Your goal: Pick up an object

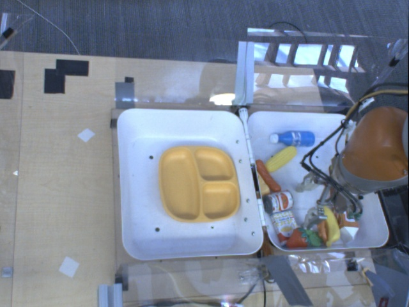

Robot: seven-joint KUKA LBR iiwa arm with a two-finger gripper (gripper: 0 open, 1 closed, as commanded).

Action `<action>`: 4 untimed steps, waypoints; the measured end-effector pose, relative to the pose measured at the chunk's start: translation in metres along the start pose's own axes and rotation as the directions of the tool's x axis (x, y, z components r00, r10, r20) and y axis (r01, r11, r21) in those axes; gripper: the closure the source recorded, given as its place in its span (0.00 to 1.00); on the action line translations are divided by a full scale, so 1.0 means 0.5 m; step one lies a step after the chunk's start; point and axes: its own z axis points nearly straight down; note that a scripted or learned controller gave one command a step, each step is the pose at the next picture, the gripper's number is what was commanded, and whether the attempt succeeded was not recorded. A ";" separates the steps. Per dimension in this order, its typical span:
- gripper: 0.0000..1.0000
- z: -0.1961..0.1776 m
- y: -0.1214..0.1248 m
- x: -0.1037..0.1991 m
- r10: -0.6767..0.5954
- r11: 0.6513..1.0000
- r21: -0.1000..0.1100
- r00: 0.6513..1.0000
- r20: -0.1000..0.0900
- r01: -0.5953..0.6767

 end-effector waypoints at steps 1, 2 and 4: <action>0.00 0.000 -0.032 0.027 0.316 0.949 -0.002 0.949 0.005 -0.316; 0.00 -0.180 -0.108 -0.151 0.081 0.997 0.002 0.997 0.001 -0.081; 0.00 -0.198 0.193 -0.240 0.484 0.875 -0.004 0.875 0.001 -0.484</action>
